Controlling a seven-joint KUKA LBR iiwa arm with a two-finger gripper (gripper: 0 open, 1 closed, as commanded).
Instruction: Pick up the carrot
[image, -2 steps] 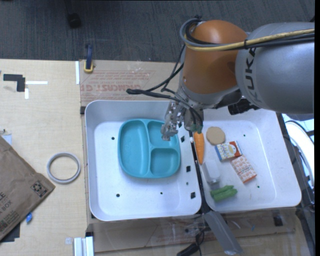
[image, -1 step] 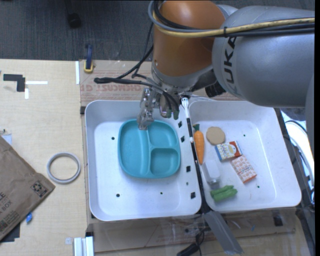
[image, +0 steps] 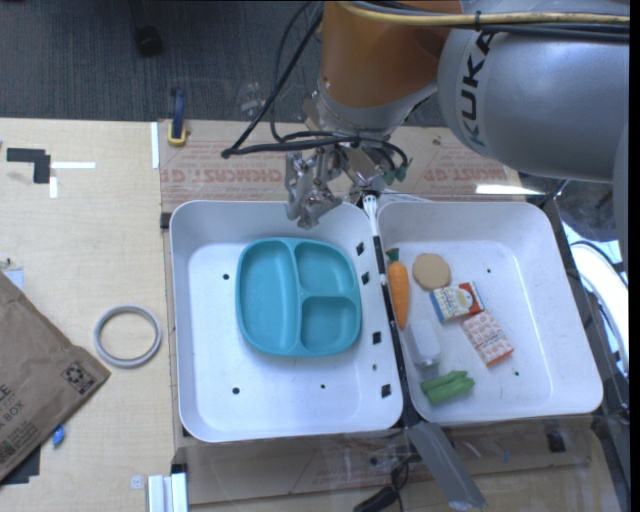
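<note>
Lying in right bin (image: 520, 400): carrot (image: 399, 291); left bin (image: 200, 400): teal plate (image: 298, 297).

Carrot (image: 399, 291) in right bin (image: 530, 400), untouched

Grey KUKA-lettered arm (image: 540, 80), orange band, black cables.

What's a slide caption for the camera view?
KUKA arm's gripper hovers at the left bin's far rim; the carrot lies untouched in the right bin, blue plate left.
</note>
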